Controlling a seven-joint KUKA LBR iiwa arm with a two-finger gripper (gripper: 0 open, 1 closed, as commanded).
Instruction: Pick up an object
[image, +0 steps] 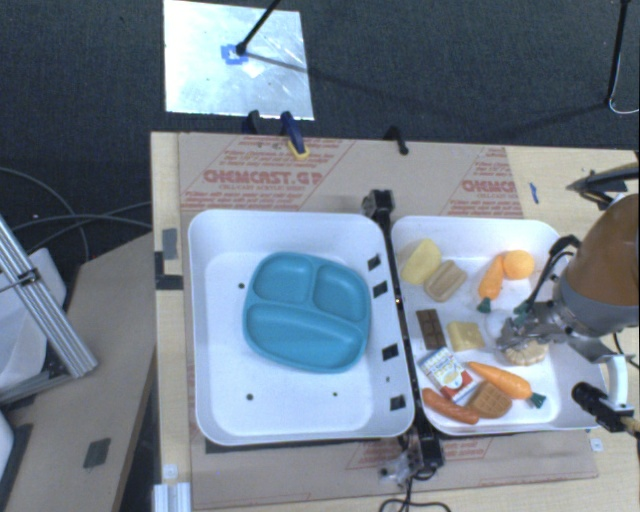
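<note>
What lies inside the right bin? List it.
In the right bin: a yellow block, a tan piece, an orange fruit, a brown bar, two carrots, a hot dog. The gripper covers part of a pale round item.

the arm (610, 265) runs off the right edge, so most of it is cut away. the gripper (522, 335) sits low over a pale roundish thing (525, 352) near the right bin's (470, 228) right wall, and its fingers are too dark and blurred to read. that pale thing is half covered from above. the small packet (447, 371) near the bin's front edge carries print too small to read.
</note>
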